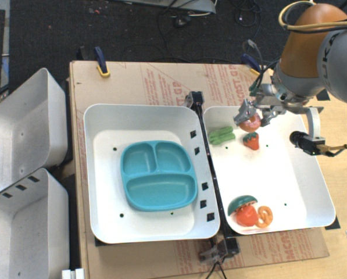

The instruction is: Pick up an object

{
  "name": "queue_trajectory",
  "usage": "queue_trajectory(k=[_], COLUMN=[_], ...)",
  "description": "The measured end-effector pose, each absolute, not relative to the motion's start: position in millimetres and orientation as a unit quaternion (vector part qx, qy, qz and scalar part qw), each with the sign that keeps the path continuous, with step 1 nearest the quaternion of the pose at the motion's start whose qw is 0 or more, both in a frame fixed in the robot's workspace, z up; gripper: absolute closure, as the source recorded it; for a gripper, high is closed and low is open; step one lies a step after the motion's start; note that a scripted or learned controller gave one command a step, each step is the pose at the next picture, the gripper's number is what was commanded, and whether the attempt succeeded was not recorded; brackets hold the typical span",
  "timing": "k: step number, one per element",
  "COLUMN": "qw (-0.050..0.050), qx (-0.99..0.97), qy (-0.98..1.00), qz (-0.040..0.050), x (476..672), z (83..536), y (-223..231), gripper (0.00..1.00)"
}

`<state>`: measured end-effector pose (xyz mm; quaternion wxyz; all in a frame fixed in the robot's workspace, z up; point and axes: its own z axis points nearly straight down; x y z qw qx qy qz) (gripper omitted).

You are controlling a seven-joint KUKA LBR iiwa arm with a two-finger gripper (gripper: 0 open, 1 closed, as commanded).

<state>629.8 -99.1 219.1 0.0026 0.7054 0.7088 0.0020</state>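
My gripper (253, 118) hangs over the far part of the right bin (301, 185), shut on a small pink-red object (251, 123) that shows between its fingers. Just below it a red strawberry-like piece (251, 141) lies on the bin floor. To the left of that lies a green pod-shaped object (221, 135). Near the bin's front edge sits a cluster: a red piece with a teal cap (244, 210) and an orange ring (265, 215) beside it.
The left bin (103, 156) holds a teal divided plate (158, 175). A black divider with clamps (207, 167) runs between the bins. Spare white bins (22, 138) stand off the bench to the left.
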Motion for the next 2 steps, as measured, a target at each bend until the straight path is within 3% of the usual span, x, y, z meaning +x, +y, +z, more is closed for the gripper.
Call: queue_trajectory(k=[1,2], qw=[0.001,-0.001], qx=[0.706,0.705], qy=[0.708,0.709], qz=[0.0006,-0.0006], x=[630.4,613.4], z=[228,224], y=[-99,-59], gripper=[1.00,1.00])
